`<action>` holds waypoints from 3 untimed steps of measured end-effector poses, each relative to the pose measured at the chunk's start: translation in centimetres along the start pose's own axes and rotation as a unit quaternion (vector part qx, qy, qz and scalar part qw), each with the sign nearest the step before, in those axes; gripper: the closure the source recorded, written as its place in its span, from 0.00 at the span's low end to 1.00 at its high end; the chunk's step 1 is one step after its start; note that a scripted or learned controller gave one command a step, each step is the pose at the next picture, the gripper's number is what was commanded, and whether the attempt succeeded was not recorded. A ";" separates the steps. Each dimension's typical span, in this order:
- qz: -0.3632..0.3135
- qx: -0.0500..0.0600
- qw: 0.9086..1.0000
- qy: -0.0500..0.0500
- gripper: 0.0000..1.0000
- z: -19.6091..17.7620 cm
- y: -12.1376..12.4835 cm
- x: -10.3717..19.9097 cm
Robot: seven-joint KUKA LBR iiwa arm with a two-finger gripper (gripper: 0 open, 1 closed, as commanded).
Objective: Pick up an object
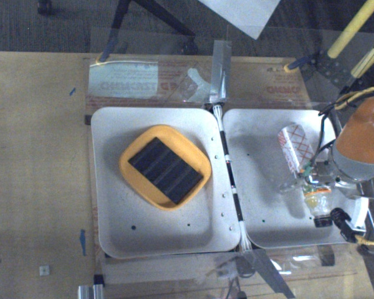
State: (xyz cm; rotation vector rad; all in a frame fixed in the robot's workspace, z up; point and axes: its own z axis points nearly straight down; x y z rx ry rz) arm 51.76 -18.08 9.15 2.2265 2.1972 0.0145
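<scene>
A yellow pad with a dark ribbed panel lies tilted in the middle of the left bin. In the right bin a white packet with a red lattice print lies towards the back right. My gripper is low over the right bin's right side, just in front of the packet, under the arm's orange band. Around its tip I see small clear, green and orange bits that I cannot make out. Whether anything sits in the gripper is hidden.
A ridge with screws divides the two bins. Cables and a black part hang by the right bin's front right corner. Clear taped plastic lies behind the bins, and yellow poles stand at the back right.
</scene>
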 end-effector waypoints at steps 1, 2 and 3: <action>0.001 -0.001 1.000 -0.001 1.00 -0.9 0.0 -0.1; 0.042 0.000 0.999 0.000 1.00 0.2 -3.3 0.6; -0.195 0.006 0.981 0.002 1.00 -9.3 -0.3 3.4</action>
